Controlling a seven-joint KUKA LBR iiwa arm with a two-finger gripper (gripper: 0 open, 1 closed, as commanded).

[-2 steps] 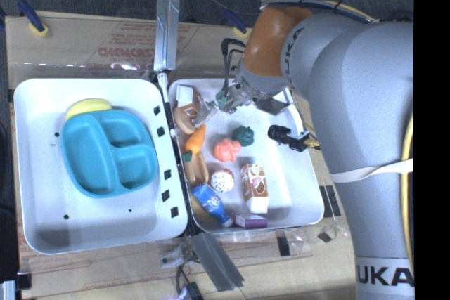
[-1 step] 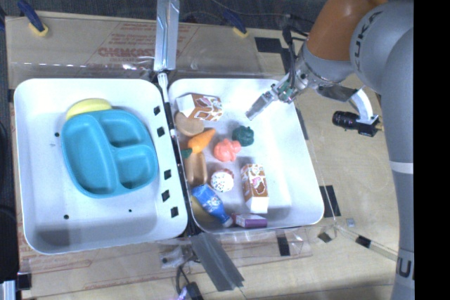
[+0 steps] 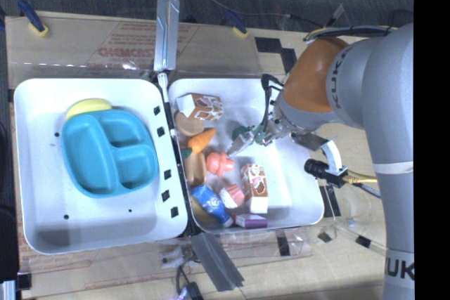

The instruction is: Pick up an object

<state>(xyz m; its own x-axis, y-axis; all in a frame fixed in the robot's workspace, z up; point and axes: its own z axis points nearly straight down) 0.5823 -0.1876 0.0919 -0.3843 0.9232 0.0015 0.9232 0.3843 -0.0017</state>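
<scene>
Grey matting surrounds a pale wooden bench (image 3: 84, 277) bearing two white bins. The left bin (image 3: 35, 172) holds a blue divided tray (image 3: 109, 151) over a yellow piece (image 3: 88, 106). In the right bin (image 3: 299, 204), toy foods crowd the left wall, cartons (image 3: 255, 187) near the front edge. Whether the gripper (image 3: 246, 137) above them is released or clenched, I cannot tell.

Two white bins: the left bin (image 3: 35, 151) has one blue divided tray (image 3: 109, 151) and one yellow piece (image 3: 88, 107) under it. The right bin (image 3: 299, 204) has two printed cartons (image 3: 204, 107) (image 3: 255, 186) and one carrot (image 3: 200, 140) (the smaller pile is too jumbled to count).
</scene>
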